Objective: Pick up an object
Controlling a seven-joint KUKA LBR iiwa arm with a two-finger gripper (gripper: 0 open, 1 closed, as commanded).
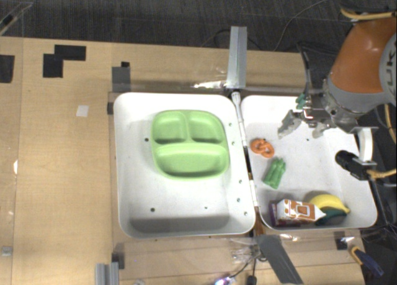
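**Gripper open over right bin, nothing held**

I see the gripper [304, 123] hanging over the upper part of the right bin [366, 215], fingers spread apart with bare white floor showing between them. Nothing sits between the fingers.

Candidates, all in the right bin and all on the near side of the gripper in the camera view:
- orange pretzel-shaped toy [262, 148]: closest one, just below and to the left of the gripper, near the wall the two bins share.
- green bottle-shaped piece [274, 172]: further down from the gripper, lying tilted, just below the pretzel toy and apart from it.
- brown-and-white carton [296, 212]: well below the gripper, lying flat against the bin's near wall.
- yellow banana [329, 203]: also well below, touching the carton's right end, with a dark object [334, 217] tucked under it that I can't identify.

Far to the gripper's left, the left bin [133, 172] holds a green divided plate [188, 143], three compartments. Both bins sit on the wooden bench [56, 172].

The arm's orange band [363, 51] is up and right of the gripper.
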